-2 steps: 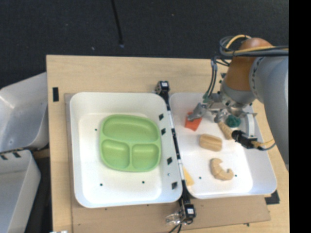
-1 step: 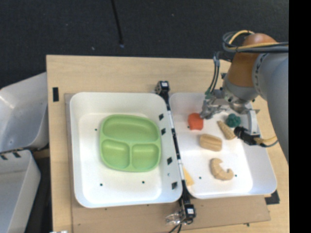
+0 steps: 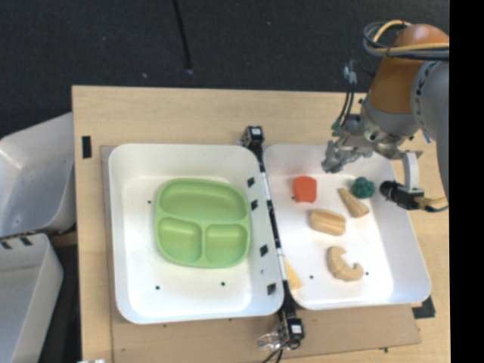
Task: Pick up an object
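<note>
Well below the tool, a curved tan piece point(image 3: 345, 265) is seen in the right bin point(image 3: 401, 278); a tan block point(image 3: 327, 221) lies between. Closer in, a red block point(image 3: 305, 189) sits just down-left of the tool, with a green lump point(image 3: 364, 187) and a tan wedge point(image 3: 353, 203) just down-right. The red block is judged light, stiff and best taken across its flat sides. The tool point(image 3: 338, 157) is hung over the bin's far edge, nothing seen held; its opening cannot be told. The arm point(image 3: 397, 82) is bent steeply down from the right.
</note>
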